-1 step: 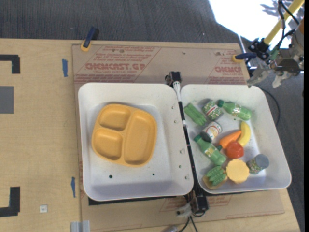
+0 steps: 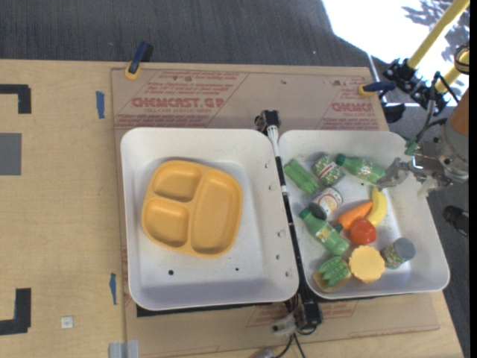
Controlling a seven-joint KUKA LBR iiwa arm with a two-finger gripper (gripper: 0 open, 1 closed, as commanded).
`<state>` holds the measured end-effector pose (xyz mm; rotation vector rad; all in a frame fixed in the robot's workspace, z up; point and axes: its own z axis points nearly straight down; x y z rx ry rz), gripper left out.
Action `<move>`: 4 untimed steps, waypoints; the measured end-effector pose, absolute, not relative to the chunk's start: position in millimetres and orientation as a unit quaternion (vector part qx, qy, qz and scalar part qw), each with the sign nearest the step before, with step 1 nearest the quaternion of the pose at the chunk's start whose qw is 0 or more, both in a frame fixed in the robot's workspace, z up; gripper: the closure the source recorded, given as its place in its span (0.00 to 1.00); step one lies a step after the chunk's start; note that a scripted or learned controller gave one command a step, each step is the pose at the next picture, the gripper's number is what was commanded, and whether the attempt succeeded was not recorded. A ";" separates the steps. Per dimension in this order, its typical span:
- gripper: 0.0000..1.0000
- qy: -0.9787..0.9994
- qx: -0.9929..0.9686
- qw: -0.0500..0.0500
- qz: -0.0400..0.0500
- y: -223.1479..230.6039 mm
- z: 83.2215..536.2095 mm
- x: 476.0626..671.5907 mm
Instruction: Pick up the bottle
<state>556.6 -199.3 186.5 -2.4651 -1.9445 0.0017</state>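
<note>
Gripper [image 2: 402, 171] beside bottle [image 2: 360, 168], right bin [image 2: 434, 253]

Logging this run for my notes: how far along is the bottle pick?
Done: nothing lifted; both green bottles, one near the far wall and one lower down, lie in the right bin. In hand: the gripper hovers beside the far bottle. Left: grasping and lifting one.
</note>
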 end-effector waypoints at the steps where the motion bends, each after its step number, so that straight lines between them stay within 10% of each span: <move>1: 1.00 -0.620 -0.785 0.000 0.000 -199.1 197.1 557.7; 2: 1.00 -0.689 -0.724 0.001 0.000 -218.1 110.4 518.5; 4: 1.00 -0.863 -0.505 -0.006 -0.001 -224.2 91.8 482.4</move>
